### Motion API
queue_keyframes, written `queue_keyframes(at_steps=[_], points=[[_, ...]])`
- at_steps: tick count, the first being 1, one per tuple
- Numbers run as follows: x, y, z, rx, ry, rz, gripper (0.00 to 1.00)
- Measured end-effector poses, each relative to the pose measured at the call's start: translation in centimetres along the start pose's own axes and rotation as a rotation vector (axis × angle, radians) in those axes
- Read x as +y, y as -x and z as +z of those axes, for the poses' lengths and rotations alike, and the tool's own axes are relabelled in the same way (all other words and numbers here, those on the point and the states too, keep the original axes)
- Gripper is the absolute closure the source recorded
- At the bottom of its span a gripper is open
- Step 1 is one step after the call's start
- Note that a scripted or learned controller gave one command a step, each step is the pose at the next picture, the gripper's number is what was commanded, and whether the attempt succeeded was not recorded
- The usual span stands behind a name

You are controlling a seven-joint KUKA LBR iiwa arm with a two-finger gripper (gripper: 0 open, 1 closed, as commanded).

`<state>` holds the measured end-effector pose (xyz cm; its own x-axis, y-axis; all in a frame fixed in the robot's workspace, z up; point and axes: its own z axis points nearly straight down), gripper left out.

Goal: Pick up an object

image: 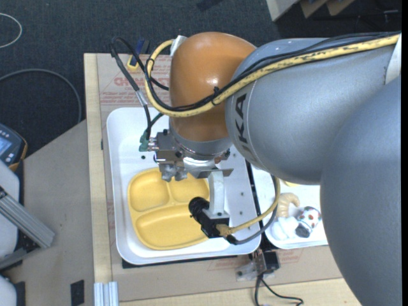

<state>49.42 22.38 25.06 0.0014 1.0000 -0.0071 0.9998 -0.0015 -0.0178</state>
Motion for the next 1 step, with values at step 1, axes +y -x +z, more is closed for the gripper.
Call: queue_keyframes(at_steps=[1], points=[[3.66, 0.14, -25.19, 0.015, 0.038, -0.003, 1.0]])
